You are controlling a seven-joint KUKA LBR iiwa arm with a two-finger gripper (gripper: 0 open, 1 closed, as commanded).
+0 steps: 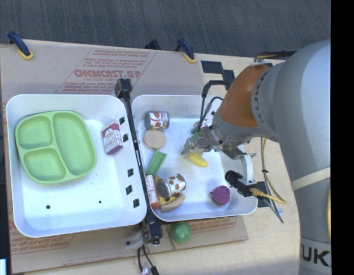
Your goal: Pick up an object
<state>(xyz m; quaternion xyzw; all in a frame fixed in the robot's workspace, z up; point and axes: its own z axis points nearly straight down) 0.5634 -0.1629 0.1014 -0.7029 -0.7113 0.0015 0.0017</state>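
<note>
My gripper (192, 146) hangs low in the right bin (183, 103), near its middle. A small yellow banana-like piece (199, 161) lies just below and right of the gripper tip, touching or nearly touching it. A purple round object (220, 195) rests near the bin's front right corner. Further left lie an upright can (157, 120), a tan disc (155, 138), a green stick (156, 162), a tipped can (172, 185) and a red carton (150, 191).
The left bin (62, 216) holds a green divided plate (54, 145) and a small red box (112, 137). A green ball (180, 231) sits outside the bins at the front. The grey arm body (291, 113) covers the right bin's right side.
</note>
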